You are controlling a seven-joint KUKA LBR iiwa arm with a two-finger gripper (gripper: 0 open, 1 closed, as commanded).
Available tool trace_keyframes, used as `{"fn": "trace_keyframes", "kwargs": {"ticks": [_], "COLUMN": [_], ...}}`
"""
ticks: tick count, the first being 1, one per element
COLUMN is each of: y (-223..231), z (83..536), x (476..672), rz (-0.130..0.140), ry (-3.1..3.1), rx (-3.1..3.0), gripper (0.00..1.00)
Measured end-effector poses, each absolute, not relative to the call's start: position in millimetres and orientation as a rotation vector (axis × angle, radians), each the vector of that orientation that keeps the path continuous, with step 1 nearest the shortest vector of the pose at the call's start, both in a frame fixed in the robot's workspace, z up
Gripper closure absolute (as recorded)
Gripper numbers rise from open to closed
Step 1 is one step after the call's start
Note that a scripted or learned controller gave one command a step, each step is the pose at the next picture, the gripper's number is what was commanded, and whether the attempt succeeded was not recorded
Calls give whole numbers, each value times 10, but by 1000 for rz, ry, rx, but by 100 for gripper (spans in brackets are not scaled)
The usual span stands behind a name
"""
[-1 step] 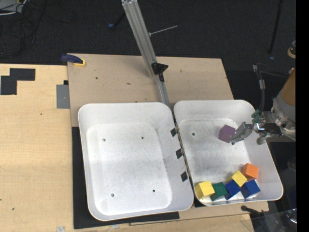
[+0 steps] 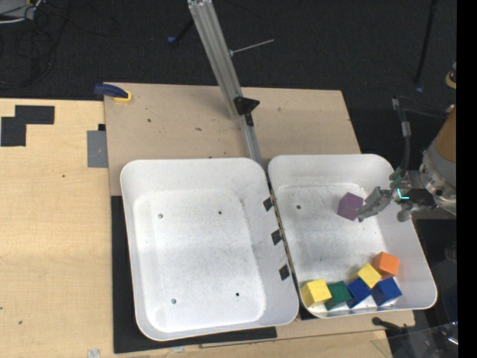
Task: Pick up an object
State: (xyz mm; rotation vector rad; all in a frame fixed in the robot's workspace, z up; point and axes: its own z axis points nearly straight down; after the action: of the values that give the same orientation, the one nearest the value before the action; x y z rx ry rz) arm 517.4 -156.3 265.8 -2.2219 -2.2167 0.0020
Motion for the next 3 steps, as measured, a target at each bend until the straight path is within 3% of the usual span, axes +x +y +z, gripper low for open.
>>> {"fn": "trace_keyframes", "kwargs": {"ticks": [3], "y": [-1518], "z": [919], "x": [5189], "rz": [0], "ry": [-2217], "rx": [-2223], "gripper": [0]}}
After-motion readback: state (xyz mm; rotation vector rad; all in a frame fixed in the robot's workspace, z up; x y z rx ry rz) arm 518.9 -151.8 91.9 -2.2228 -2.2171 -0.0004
